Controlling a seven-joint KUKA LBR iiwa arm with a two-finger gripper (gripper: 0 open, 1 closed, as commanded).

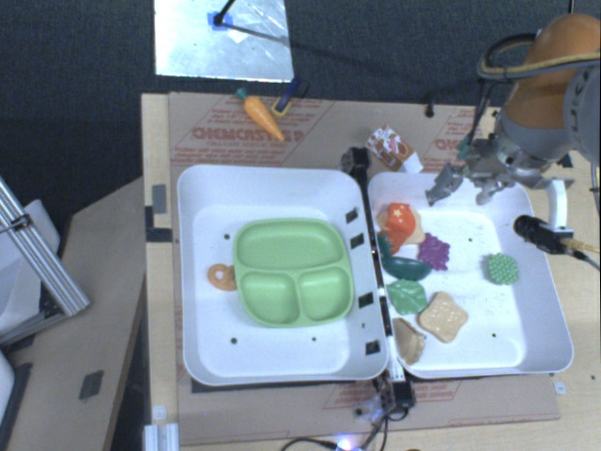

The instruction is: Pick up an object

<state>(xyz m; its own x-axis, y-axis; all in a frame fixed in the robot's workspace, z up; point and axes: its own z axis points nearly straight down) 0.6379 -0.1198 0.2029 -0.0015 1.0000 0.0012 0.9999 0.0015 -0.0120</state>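
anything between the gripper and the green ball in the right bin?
No. In the camera view, just bare white bin floor between the gripper and the green ball.

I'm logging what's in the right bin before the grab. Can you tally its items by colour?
Green: 3, round bumpy piece, dark pod, leafy piece
Orange-red: 1
Purple: 1
Tan: 2
Total: 7

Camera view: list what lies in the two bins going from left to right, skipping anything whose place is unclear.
Pretzel → green tray → orange toy → purple grapes → round green toy.
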